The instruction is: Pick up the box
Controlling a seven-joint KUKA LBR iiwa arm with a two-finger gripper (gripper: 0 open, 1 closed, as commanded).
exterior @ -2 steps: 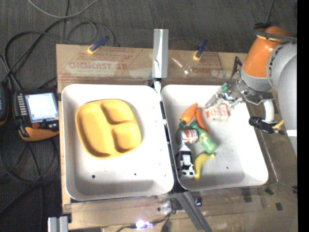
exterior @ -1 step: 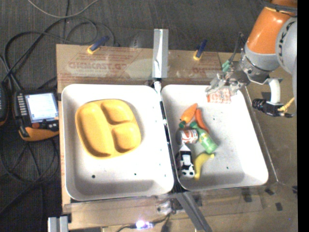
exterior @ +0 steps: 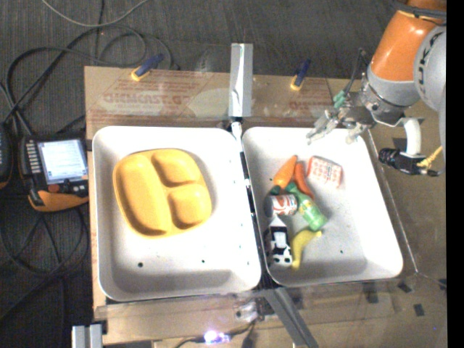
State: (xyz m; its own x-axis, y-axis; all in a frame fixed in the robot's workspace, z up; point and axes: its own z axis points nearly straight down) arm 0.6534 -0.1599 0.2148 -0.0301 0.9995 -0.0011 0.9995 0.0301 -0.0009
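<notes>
The box (exterior: pixel 324 171) is a small red-and-white carton lying flat in the upper middle of the right bin (exterior: pixel 362 216). My gripper (exterior: pixel 330 124) hangs over the bin's far rim, above and slightly right of the box, apart from it. Its thin fingers (exterior: pixel 319 129) are spread open with nothing between them. The grey arm with its orange band comes in from the upper right.
Beside the box lie a carrot (exterior: pixel 285 172), a red can (exterior: pixel 285 204), a green bottle (exterior: pixel 312 213), a banana (exterior: pixel 304 242) and a black-and-white cow toy (exterior: pixel 278 242). The left bin (exterior: pixel 127 267) holds a yellow divided plate (exterior: pixel 164 190).
</notes>
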